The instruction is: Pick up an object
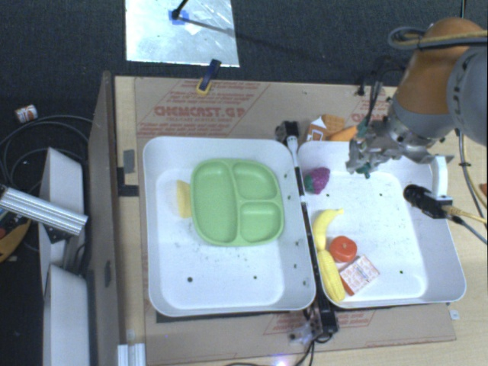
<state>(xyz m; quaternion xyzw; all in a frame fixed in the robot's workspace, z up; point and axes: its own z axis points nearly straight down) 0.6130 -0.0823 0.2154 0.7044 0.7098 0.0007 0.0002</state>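
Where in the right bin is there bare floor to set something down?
Right bin: bare floor across the middle and right, between the gripper above and the red-white packet. Crowded along the left wall: purple toy, banana, tomato, yellow piece.

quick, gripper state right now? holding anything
Gripper: above the back of the right bin, near the purple object; open or closed cannot be told, and nothing is seen between its fingers.

A dark carpeted floor (61, 44) is seen around the brown surface (229, 109). A shiny silver sheet (183, 21) is laid on it, and black cables (34, 139) are coiled at the left.
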